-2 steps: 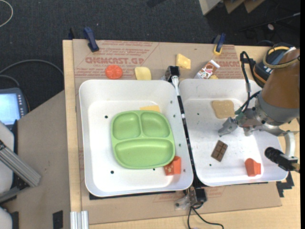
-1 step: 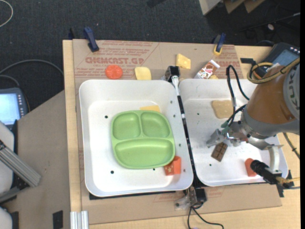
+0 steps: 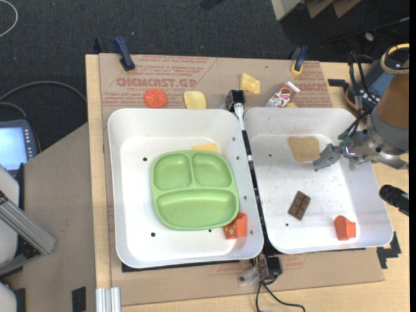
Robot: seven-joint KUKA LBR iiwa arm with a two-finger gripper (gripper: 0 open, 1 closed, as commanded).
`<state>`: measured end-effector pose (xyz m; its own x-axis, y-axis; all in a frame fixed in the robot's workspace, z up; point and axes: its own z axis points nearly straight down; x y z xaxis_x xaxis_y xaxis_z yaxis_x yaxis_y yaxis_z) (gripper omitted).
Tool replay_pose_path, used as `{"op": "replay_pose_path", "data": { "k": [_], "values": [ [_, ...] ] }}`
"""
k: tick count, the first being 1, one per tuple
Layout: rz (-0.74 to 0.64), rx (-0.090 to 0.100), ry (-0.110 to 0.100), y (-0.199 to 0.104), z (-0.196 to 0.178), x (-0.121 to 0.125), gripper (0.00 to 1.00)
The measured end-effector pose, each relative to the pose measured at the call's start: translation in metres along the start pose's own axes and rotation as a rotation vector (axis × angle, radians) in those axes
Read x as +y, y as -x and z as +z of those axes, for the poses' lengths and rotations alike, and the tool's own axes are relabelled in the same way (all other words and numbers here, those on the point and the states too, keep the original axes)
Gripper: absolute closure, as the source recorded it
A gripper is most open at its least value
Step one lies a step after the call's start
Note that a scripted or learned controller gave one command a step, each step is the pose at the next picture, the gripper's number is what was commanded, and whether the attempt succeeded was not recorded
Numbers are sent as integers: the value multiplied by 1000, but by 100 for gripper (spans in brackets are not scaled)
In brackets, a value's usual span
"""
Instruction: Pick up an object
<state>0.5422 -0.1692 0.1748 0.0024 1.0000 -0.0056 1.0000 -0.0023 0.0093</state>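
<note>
A cable (image 3: 273, 291) trails off the bench's near edge below the two bins. In the left bin (image 3: 127, 174) a green tray (image 3: 194, 190) with three wells lies flat, an orange block (image 3: 236, 227) touching its near right corner and a yellow piece (image 3: 205, 148) peeking from behind it. In the right bin (image 3: 370, 236) an orange piece (image 3: 344, 227) sits near the front wall, a brown chocolate bar (image 3: 299, 205) lies mid-floor, and a tan slice (image 3: 304, 148) rests farther back.

The gripper (image 3: 333, 156) hangs just right of the tan slice, nothing between its fingers; they look parted, though the slant blurs this.

Behind the bins the brown board (image 3: 214, 73) reads "CHEMCAST G.P" in red. On it lie a red disc (image 3: 155, 98), two yellow pieces (image 3: 194, 99) (image 3: 250, 83) and a red-and-white packet (image 3: 283, 96), its print too small to read. Two blue clamps (image 3: 123, 52) (image 3: 298, 58) grip the far edge. Dark carpet (image 3: 162, 12) lies beyond.
</note>
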Motion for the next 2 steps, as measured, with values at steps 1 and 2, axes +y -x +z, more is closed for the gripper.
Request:
{"op": "replay_pose_path", "data": {
  "k": [1, 2],
  "values": [
    [-7, 9, -15, -72, 94, -21, 0],
    [4, 7, -14, -10, 90, -67, 0]
  ]
}}
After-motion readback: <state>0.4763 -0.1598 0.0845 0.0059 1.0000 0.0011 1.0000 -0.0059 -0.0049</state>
